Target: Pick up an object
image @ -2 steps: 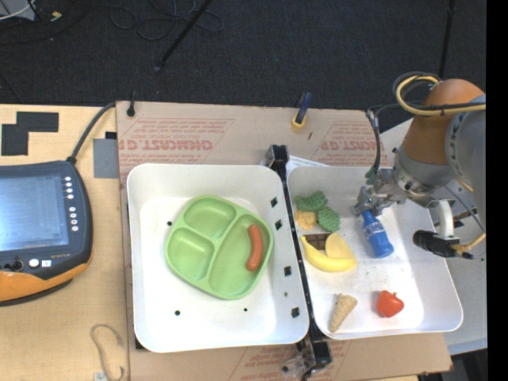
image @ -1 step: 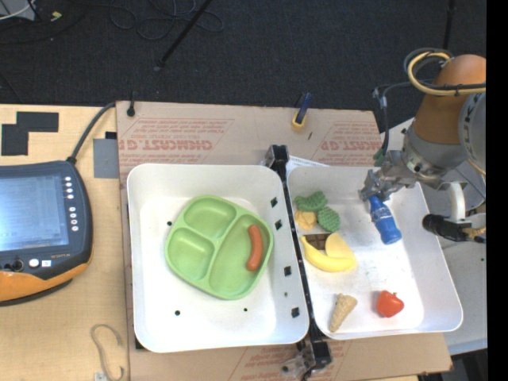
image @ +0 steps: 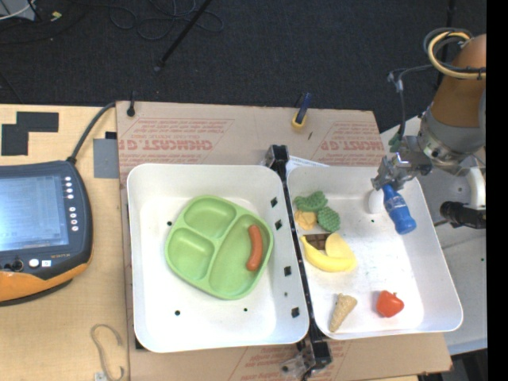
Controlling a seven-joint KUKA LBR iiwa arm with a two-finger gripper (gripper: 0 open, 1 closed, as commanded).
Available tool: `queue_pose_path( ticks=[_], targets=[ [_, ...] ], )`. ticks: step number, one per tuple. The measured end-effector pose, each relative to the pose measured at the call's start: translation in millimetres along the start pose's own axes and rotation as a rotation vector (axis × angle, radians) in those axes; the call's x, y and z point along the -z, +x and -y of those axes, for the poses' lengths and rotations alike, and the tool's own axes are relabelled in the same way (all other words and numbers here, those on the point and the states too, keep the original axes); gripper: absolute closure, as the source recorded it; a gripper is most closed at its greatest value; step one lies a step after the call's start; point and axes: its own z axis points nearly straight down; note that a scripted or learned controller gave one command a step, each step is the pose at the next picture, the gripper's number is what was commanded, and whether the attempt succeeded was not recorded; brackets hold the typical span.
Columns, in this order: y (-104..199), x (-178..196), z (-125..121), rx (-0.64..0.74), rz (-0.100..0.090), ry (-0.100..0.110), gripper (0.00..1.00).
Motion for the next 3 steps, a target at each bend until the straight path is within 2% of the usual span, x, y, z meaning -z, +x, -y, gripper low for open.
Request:
queue_pose_path(
  ticks=[1, 3],
  targets=[
    [-0.9, 22.4, -0.3, 0.000, -0.001, 0.002, 1.00],
    [95.2, 18.5, 53.1, 0.001, -0.004, 0.009, 1.00]
  ],
)
